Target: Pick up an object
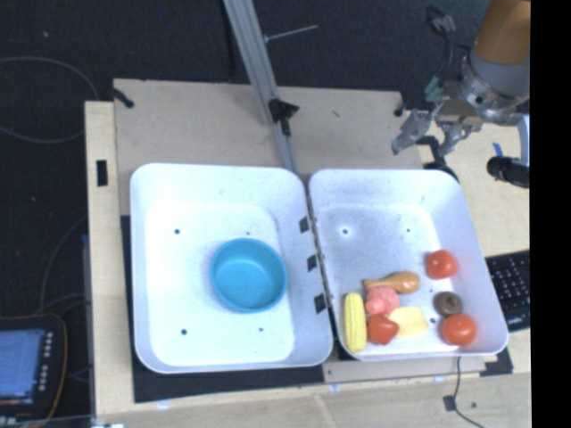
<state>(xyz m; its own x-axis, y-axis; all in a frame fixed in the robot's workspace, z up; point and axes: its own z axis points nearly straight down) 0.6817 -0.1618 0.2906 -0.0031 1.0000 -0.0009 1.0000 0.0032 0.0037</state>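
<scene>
Hovering at two o'clock, the metal gripper [434,135] spreads its fingers apart above the tabletop [357,132]; glossy plastic corn [354,321] lies ridged at five o'clock.

Bins [375,194]: smooth white plastic. Bowl [248,275]: glossy blue plastic. Surface [187,114]: matt pale wood. Pole [254,52]: grey metal.

One fixed camera watches me from above the desk [357,114], tilted down at a slant, far enough back to take in both white bins [223,194] side by side and the desk's four edges. My arm [500,52] enters at its right.
</scene>
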